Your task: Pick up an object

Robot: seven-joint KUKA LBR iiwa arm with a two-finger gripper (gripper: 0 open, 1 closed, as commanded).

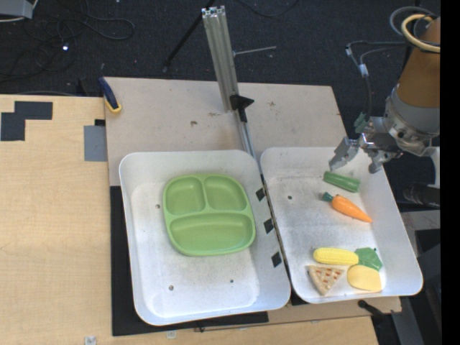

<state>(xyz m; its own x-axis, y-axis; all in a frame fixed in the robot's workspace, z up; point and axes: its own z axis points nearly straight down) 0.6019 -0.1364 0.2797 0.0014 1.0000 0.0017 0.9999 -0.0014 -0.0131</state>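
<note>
Nearest the camera, at the front of the right bin (402, 221), sits a cluster of toy food: a pizza slice (323, 277), a corn cob (335, 256) just behind it, a yellow lemon-like piece (365, 279) beside the slice, and a small green leafy piece (369, 256) touching the corn's end. Behind that cluster, well apart from it, a toy carrot (350, 207) lies on the bin floor, and just behind the carrot lies a green cucumber-like piece (341, 182). Gripper (360, 159) hangs over the far part of the right bin, just behind and slightly right of the green piece; its two fingers stand visibly apart with nothing between them. Green piece is the closest candidate: it lies below and a little toward the left bin (144, 264) from the jaws, long axis running roughly across the bin, slightly tilted, so the fingers would likely need to close across its short side. Carrot's long axis runs on a diagonal, leafy end toward the green piece, orange tip pointing toward the right bin's outer wall and the front. Left bin holds a green divided plate (209, 215), well apart from the gripper. Judgement: approach stage, descent not yet made, nothing grasped.
</note>
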